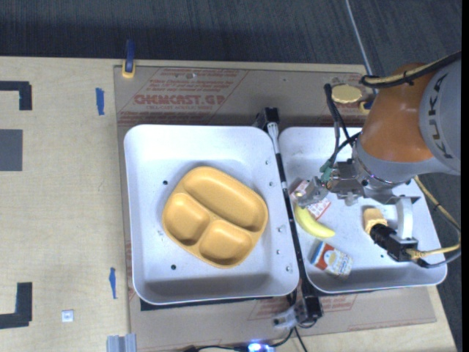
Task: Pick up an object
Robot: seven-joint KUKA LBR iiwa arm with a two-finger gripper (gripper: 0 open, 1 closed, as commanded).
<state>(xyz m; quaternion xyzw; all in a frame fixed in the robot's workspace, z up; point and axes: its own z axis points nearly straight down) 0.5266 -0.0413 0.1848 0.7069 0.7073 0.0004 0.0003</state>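
My gripper (321, 187) hangs low over the left part of the right bin (308, 141), under the orange-banded arm (396, 123). It is right at a small red and white packet (314, 205), touching or just above it; I cannot tell which. A yellow banana (314, 225) lies just below the packet. Near the bin's front lies a small blue, white and orange carton (330, 259). A short yellow piece (373, 217) rests to the right, under the arm's wrist.
The left bin (139, 152) holds a large yellow divided dish (214, 215). A black divider strip (282, 189) runs between the bins. Cables and a black connector (390, 242) hang from the wrist over the right bin's front right.
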